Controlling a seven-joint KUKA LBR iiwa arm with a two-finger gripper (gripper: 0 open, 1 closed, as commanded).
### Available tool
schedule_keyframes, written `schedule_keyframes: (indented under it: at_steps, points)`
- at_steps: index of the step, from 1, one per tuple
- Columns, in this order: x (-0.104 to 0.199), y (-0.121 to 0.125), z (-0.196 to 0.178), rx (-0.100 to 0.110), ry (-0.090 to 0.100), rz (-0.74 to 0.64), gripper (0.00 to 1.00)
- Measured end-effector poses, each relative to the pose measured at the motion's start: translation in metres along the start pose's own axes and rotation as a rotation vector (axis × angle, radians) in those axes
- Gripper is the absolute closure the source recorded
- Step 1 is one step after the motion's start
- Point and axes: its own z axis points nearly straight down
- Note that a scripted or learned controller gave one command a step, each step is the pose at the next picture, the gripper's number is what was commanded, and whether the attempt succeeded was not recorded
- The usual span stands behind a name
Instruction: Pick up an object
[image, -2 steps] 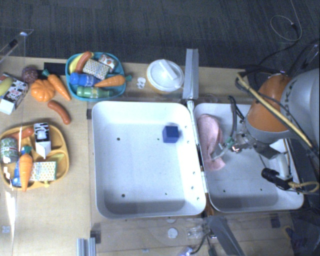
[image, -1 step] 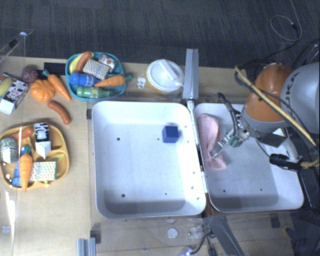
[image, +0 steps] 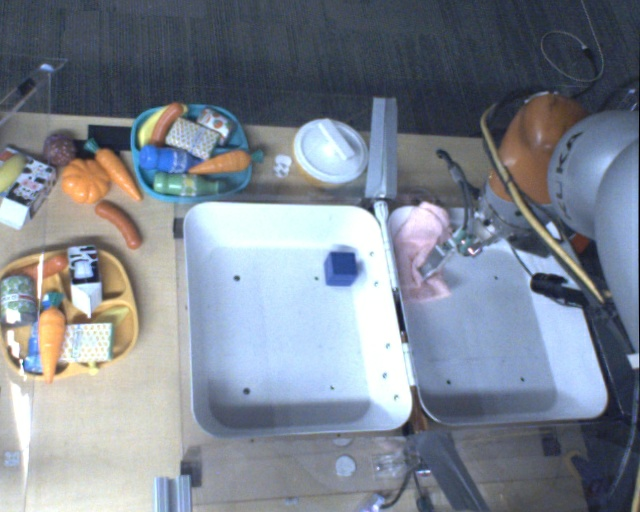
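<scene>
Pink cloth (image: 420, 245) bunched against right bin's (image: 520, 385) upper-left wall, fingers (image: 436, 262) touching it, their opening impossible to tell, blue cube (image: 342, 267) alone in roomy left bin (image: 280, 390)

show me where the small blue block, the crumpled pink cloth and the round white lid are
small blue block (image: 342, 267), camera view, on its top face.
crumpled pink cloth (image: 420, 235), camera view, on its upper folds.
round white lid (image: 333, 147), camera view, on its centre.

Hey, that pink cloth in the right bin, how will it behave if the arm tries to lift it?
The pink cloth lies bunched in soft folds, so it is probably floppy and would drape or stretch when lifted. It looks light. Pushed, it would likely crumple against the bin wall beside it rather than slide.
</scene>
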Motion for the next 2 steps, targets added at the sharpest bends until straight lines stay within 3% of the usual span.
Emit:
schedule_keyframes:
  at_steps: [1, 2]
  points:
    - [0.0018, 0.0111, 0.0, 0.02, 0.001, -0.024, 0.0]
    - [0.0012, 0.0152, 0.0004, 0.025, 0.008, 0.036, 0.0]
